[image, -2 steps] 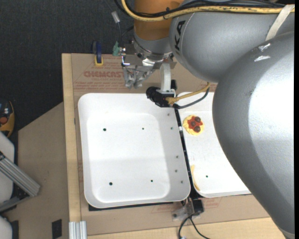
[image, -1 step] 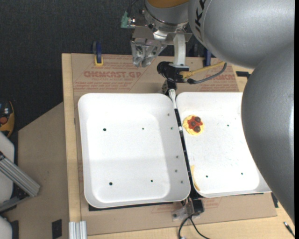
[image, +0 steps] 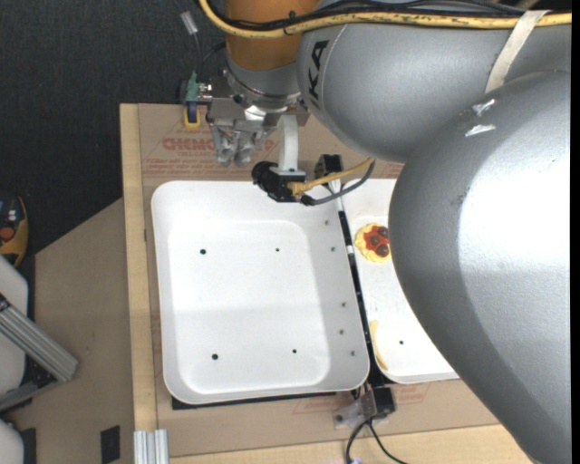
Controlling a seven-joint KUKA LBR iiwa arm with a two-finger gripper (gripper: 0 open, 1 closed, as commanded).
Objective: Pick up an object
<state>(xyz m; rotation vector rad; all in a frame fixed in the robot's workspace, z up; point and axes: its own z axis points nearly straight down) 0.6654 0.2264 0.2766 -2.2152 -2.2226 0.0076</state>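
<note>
From the overhead camera, the gripper (image: 237, 145) hangs above the far rim of the left bin (image: 181, 272); its metal fingers (image: 227, 149) look nearly together with nothing between them, so no pick is made yet. The only candidate I can make out, a small round yellow object (image: 372, 242) with red spots, lies in the right bin (image: 412, 362), well apart. Both bins are smooth, glossy white plastic with rounded corners on a brown cardboard-covered desk (image: 136, 272).

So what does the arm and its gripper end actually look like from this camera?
The arm is bulky, rounded and glossy grey, with an orange band above the wrist and part of a dark letter on its casing. Yellow and black cables run along it. The gripper is pale metal, with a small green part beside it.
</note>
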